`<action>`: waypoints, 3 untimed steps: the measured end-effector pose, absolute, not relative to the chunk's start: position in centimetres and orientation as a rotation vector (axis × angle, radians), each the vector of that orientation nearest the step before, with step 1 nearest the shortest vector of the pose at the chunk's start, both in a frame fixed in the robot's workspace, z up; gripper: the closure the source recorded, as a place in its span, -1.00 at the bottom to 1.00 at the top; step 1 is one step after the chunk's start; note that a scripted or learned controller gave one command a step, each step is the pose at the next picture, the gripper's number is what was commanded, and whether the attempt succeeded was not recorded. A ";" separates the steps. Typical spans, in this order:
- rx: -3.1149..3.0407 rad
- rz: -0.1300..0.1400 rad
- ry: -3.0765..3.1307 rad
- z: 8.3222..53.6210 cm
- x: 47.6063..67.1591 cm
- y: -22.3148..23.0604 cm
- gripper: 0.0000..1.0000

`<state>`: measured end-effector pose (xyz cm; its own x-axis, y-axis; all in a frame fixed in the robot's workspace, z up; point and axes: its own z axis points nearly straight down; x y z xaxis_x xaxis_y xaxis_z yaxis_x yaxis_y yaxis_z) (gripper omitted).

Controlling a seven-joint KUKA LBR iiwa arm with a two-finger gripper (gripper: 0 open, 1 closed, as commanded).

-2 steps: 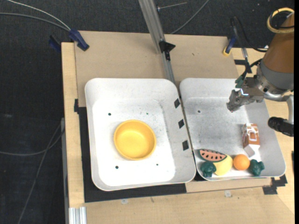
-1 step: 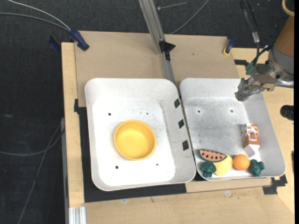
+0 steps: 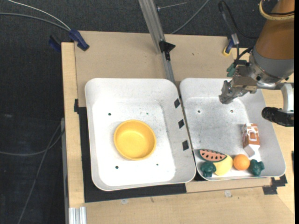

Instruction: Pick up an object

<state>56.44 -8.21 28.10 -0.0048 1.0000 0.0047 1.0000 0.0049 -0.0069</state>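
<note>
The gripper is hanging over the far part of the right bin, nothing showing between its fingers. Along that bin's near edge are lying a watermelon slice, a yellow fruit, an orange, two green pieces and a small carton. A yellow bowl is sitting in the left bin.

Blue clamps grip the wooden bench by loose cables.
</note>
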 end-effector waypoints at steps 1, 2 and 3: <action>-2.206 0.006 -2.219 26.6 54.9 -2.2 1.00; -2.205 0.009 -2.218 26.6 53.6 3.3 1.00; -2.205 0.015 -2.217 24.8 53.6 9.3 1.00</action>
